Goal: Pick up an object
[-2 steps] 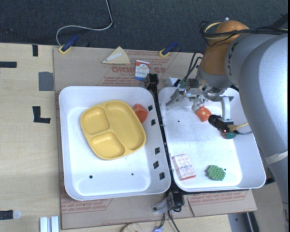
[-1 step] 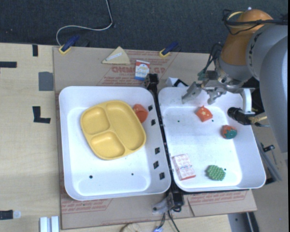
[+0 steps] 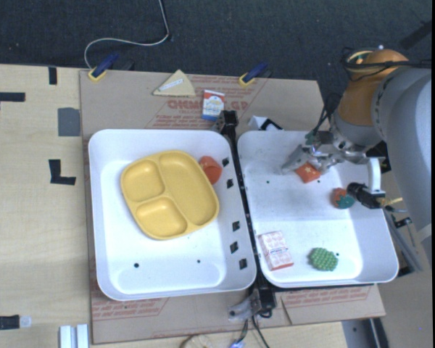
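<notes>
One orange block (image 3: 307, 172) sits just under our gripper (image 3: 309, 159), low in the right bin (image 3: 362, 256); we cannot tell whether it is gripped. We judge we are mid-grasp. Next we need a firm close, then a straight lift.

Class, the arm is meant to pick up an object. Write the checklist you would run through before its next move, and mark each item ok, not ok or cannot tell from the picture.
1. Gripper is over the right bin: ok.
2. A target lies at the gripper: ok, the small orange block sits right at its tip.
3. Block is gripped between the fingers: cannot tell.
4. Neighbours stand apart from the block: ok, the teal and orange toy, green ball and red-and-white packet lie apart.
5. Yellow divided plate is out of the way: ok, it lies in the left bin.
</notes>
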### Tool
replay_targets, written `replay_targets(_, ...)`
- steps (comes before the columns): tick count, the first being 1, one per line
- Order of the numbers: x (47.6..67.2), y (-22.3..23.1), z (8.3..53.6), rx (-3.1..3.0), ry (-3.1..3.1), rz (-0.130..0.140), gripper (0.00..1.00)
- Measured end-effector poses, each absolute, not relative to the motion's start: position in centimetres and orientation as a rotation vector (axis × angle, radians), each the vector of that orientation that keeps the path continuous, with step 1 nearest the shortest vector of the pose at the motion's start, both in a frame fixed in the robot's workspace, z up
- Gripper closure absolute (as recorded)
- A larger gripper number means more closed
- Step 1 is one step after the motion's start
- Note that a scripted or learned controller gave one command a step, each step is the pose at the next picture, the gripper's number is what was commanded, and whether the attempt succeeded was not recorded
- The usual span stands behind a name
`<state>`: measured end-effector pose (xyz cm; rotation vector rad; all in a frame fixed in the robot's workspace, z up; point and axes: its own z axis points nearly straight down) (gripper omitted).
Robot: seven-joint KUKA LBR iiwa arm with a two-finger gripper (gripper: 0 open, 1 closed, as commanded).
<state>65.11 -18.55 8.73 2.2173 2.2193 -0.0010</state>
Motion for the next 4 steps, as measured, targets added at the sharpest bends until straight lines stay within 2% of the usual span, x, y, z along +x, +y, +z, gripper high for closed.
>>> replay_targets(1,65.2,-18.5,9.8,2.212,2.218,0.000,1.00)
replay_targets(2,62.5,-13.9,11.4,2.220,2.224,-0.001,1.00)
replay_targets(3,60.8,-8.7,19.0,2.218,2.225,0.002,1.00)
replay_targets(4,57.3,-3.4,18.4,2.220,2.225,-0.002,1.00)
